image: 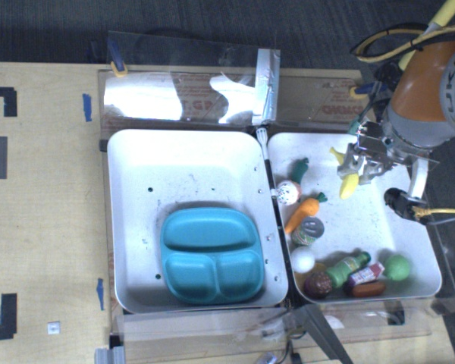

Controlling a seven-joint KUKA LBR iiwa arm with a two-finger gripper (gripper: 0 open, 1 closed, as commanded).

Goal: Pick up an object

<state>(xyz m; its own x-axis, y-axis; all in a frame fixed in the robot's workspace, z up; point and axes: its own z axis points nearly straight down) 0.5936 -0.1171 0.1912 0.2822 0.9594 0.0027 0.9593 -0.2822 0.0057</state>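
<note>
My gripper hangs over the upper part of the right bin, below the arm's orange band. A yellow, banana-like object sits between its fingers, one yellow end poking out below and another to the left. The gripper is shut on it. Lower in the same bin lie a carrot, a small green piece, a white ball with red marks, a round can, a white egg, a green bottle, a green ball and a red item.
The left bin holds a blue compartment tray at its front. A divider wall separates the bins. Clear plastic sheeting stands behind the left bin. Cables hang at the right bin's right edge.
</note>
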